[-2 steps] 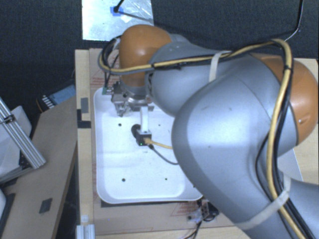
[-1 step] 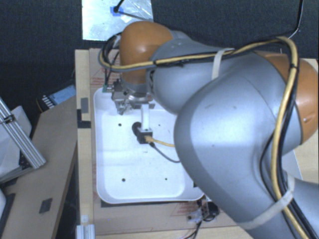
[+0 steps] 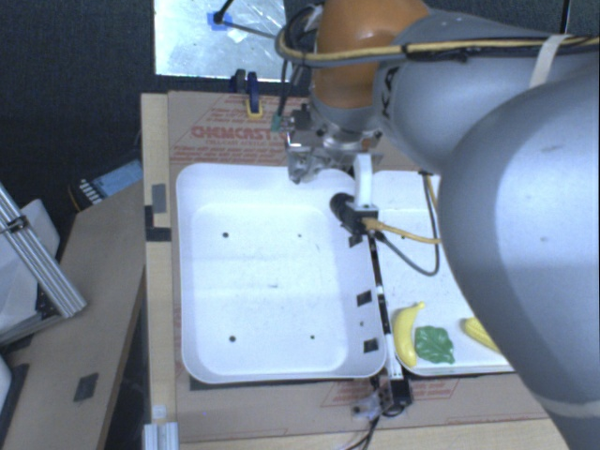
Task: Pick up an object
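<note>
In the right bin (image 3: 403, 216), near its front edge, a yellow banana (image 3: 406, 334) lies beside a green object (image 3: 434, 344). Another yellow object (image 3: 476, 333) sits just to their right, partly hidden by the arm. My gripper (image 3: 302, 164) hangs below the orange band (image 3: 361, 26), over the far rim of the left bin (image 3: 253, 279), well away from those objects. I see nothing held in it.
A black fitting (image 3: 348, 212) with a yellow cable (image 3: 412, 239) hangs over the divider between the bins. The grey arm (image 3: 525, 204) covers most of the right bin. A blue-and-yellow clamp (image 3: 249, 92) stands behind the bins, and metal rails (image 3: 37, 261) lie at the left.
</note>
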